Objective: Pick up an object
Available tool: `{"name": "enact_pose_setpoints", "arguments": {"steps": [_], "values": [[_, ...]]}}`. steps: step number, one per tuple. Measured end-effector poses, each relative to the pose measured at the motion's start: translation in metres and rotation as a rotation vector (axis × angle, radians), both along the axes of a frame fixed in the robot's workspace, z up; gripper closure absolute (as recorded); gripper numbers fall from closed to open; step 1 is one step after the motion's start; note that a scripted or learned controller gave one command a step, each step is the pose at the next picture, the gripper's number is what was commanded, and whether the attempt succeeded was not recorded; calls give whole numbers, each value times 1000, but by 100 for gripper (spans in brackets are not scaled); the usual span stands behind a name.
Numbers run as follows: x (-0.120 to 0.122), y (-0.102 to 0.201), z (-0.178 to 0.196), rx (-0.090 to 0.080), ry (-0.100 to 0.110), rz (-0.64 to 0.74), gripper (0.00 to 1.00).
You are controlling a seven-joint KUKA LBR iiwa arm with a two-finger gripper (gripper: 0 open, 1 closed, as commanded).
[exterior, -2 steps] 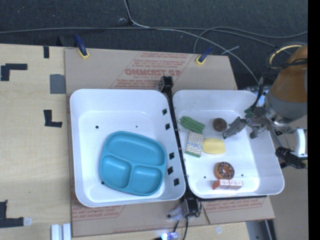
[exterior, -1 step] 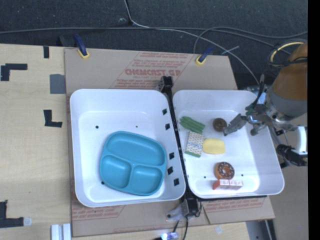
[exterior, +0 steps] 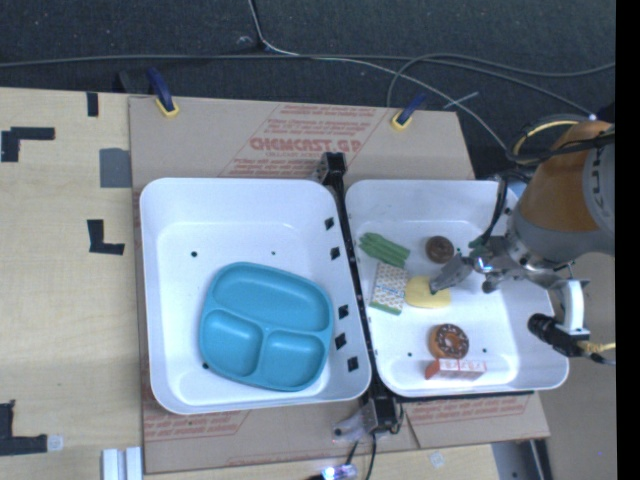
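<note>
The right bin [exterior: 500, 203] holds several small items: a green piece [exterior: 384, 249], a brown round piece [exterior: 439, 249], a pale patterned square [exterior: 389, 290], a yellow lump [exterior: 424, 295], a chocolate donut [exterior: 449, 341] and a red and white packet [exterior: 458, 368]. My gripper [exterior: 447, 279] reaches in from the right, low over the bin's middle. Its tip is at the right end of the yellow lump and appears to touch it. The brown round piece lies just behind the gripper.
The left bin [exterior: 165, 208] holds a blue divided tray [exterior: 266, 325]. A black divider [exterior: 345, 268] runs between the bins. The arm's orange band [exterior: 555, 193] and wrist hang over the right bin's right wall. Cables cross the dark floor behind the bench.
</note>
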State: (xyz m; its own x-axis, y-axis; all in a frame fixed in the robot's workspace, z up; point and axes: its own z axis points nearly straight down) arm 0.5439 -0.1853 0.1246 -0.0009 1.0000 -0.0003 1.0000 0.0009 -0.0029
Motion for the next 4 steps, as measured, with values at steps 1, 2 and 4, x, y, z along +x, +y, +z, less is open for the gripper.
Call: {"name": "enact_pose_setpoints", "arguments": {"steps": [1, 2, 4], "values": [[1, 1, -40, 2, -2, 0, 0], [3, -1, -25, -4, -12, 0, 100], [-1, -6, 64, 0, -5, 0, 100]]}}
